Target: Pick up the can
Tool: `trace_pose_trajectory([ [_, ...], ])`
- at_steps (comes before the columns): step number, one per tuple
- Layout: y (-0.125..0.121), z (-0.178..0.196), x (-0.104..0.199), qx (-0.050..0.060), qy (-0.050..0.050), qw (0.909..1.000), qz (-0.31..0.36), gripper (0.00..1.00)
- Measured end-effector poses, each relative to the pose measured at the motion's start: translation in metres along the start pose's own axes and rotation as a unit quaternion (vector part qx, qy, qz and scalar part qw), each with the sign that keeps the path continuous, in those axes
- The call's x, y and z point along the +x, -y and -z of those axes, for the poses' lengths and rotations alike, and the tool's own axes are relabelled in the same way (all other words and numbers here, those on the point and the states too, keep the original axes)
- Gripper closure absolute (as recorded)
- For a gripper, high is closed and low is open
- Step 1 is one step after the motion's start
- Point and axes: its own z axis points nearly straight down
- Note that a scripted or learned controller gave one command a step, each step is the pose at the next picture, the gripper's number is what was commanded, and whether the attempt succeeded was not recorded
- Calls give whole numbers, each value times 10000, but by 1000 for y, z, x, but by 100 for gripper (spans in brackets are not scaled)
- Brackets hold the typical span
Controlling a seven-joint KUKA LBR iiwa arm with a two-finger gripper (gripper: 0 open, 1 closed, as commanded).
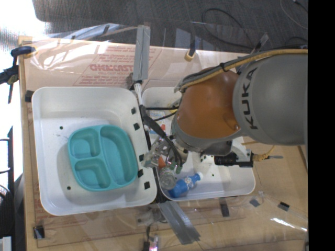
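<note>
My gripper (163,158) hangs low over the left end of the right bin (238,184), close to the divider between the bins. The grey and orange arm (209,114) covers most of that bin. Just below the gripper stands a silvery, shiny cylinder (167,179) that may be the can; its shape is blurred. A small orange-red spot (162,162) shows right at the gripper, touching or just above the cylinder. Whether anything is held I cannot tell.
A blue plastic bottle (184,185) lies beside the silvery cylinder near the right bin's front wall. A teal divided tray (102,157) lies in the left bin (47,114). Black cables (157,127) run along the bins' divider.
</note>
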Motion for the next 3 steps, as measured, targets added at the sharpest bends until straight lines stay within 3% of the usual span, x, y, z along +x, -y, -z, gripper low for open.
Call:
trace_pose_trajectory([
  [1,-55,62,30,-8,21,9988,488,100],
  [2,-36,52,-55,2,10,9999,121,100],
  [3,-73,74,-71,-10,29,9957,925,100],
])
